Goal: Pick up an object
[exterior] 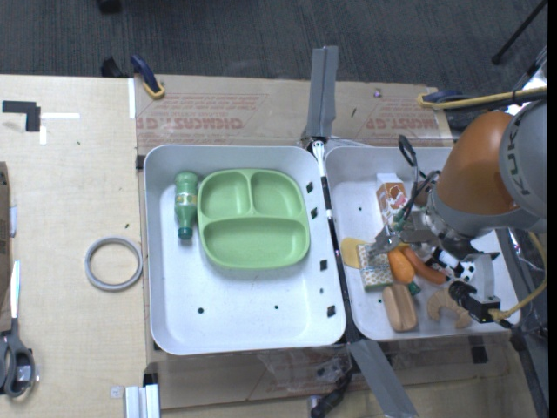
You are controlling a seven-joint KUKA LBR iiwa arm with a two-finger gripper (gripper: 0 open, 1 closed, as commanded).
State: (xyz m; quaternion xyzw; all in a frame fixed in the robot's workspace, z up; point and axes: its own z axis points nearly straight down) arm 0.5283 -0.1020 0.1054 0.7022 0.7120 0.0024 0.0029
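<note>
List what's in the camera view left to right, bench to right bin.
scissors → tape ring → green bottle → green tray → carrot

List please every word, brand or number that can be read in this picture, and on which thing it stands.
"CHEMICAL GUYS", in red, upside down, on the cardboard sheet behind the left bin.
Red print on the same cardboard behind the right bin: too blurred to read.
Label on the green bottle: too small to read.
Print on the snack packet: too blurred to read.
</note>
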